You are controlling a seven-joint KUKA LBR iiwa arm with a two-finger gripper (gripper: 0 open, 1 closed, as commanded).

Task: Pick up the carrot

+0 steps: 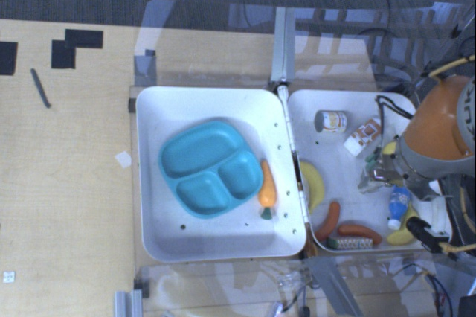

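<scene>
an orange carrot (267, 185) lies lengthwise in the left bin (152, 159), its green end toward the near wall, touching the right edge of a blue divided plate (212, 168) and close to the wall shared with the right bin (327, 101). our gripper (374, 175) hangs over the right bin among a banana (313, 184), sausages (346, 225) and a can (331, 120); we cannot tell how it is set. we judge it must cross the wall and close across the carrot's width, minding plate and wall.

Carrot (267, 186) beside blue tray (210, 167)
</scene>
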